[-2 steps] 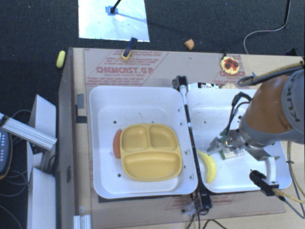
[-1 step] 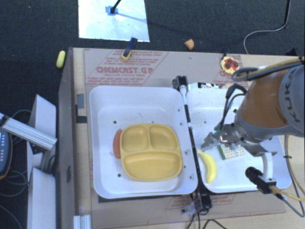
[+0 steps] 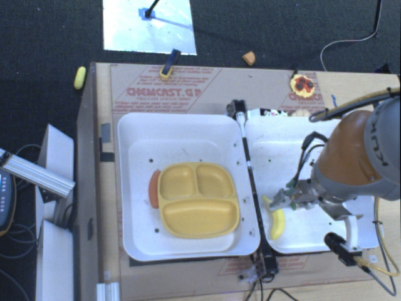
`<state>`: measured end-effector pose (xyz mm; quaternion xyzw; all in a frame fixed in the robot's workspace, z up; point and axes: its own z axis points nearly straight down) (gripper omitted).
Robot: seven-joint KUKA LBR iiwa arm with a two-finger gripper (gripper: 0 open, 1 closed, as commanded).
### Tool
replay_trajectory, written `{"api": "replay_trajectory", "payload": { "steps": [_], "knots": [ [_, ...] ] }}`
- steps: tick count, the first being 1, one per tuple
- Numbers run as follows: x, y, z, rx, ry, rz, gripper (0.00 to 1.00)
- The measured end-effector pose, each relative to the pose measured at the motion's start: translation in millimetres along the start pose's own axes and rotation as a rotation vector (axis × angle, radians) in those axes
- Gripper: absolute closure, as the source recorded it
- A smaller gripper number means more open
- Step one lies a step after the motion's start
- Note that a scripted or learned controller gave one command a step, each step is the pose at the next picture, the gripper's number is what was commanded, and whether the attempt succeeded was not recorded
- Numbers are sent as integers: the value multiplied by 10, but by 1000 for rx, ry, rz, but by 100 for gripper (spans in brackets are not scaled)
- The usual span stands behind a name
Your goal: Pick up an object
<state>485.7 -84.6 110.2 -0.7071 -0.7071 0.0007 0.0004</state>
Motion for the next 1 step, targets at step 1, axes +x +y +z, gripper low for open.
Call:
{"api": "replay_trajectory", "payload": {
  "steps": [1],
  "knots": [
    [-127,1132,257,-3,0,-3,0]
  ]
}}
